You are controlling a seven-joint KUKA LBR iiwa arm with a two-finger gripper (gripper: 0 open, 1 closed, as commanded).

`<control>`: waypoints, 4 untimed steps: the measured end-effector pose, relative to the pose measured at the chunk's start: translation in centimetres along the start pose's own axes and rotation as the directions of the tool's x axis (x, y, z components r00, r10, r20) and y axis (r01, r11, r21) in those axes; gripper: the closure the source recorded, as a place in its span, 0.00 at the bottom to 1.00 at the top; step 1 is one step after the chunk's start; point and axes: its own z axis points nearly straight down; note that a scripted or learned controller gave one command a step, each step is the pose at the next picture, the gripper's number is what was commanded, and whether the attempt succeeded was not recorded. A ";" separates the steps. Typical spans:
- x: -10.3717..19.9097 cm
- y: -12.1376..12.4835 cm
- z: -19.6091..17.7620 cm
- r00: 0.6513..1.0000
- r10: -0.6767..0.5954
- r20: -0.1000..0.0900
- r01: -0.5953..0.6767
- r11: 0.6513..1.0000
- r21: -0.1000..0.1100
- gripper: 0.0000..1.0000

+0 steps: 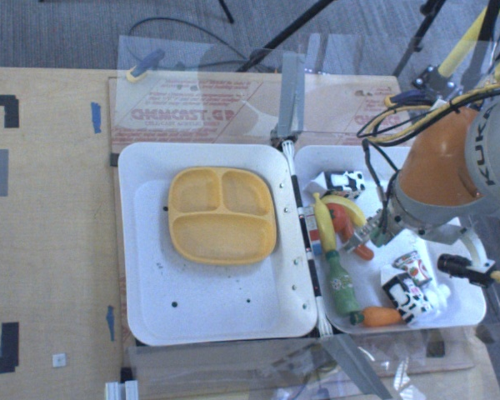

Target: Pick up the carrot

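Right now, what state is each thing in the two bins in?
Yellow divided plastic plate: flat, upright, in the left white bin.
Orange toy carrot: lying on its side near the right white bin's front wall, not gripped.
Green toy bottle: lying down.
Yellow toy banana: lying down.
Tool: low over the toys.

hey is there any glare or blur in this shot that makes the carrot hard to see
Camera view: lighting is even and soft, with mild glare on the clear sheet behind the bins; the carrot at the right bin's near edge is sharp and unshadowed; the claw region is slightly soft, cluttered by toys.
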 end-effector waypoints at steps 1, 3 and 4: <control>5.1 -0.5 -9.3 0.925 0.380 -0.005 -0.380 0.925 0.016 1.00; 7.9 4.9 -9.2 0.784 0.621 0.000 -0.621 0.784 0.017 1.00; 13.5 2.4 -9.3 0.641 0.768 0.003 -0.768 0.640 0.026 1.00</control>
